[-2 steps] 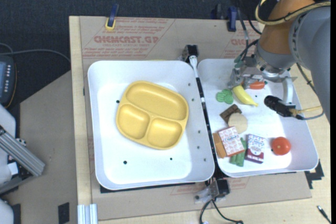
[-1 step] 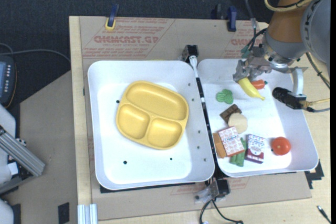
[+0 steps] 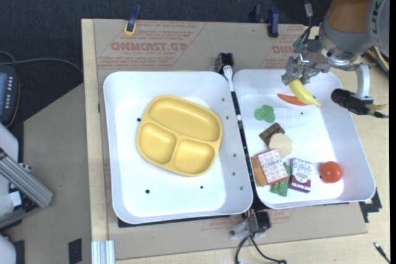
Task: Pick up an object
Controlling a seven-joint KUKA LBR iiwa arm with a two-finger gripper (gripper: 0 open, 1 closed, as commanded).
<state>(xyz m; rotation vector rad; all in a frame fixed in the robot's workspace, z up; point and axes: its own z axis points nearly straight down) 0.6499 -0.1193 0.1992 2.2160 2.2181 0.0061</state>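
My gripper (image 3: 298, 75) hangs over the far part of the right bin (image 3: 356, 133). A yellow banana (image 3: 304, 93) slants down from its fingers, its upper end gripped between them. Just under the banana a red chili pepper (image 3: 289, 98) lies on the bin floor.
The right bin also holds a green leafy piece (image 3: 265, 113), a brown block (image 3: 271, 132), a cream round (image 3: 280, 144), two snack packets (image 3: 272, 165) (image 3: 301, 174), a green item (image 3: 279, 188) and a red tomato (image 3: 331, 172). A yellow divided plate (image 3: 179, 135) sits in the left bin (image 3: 117, 133).
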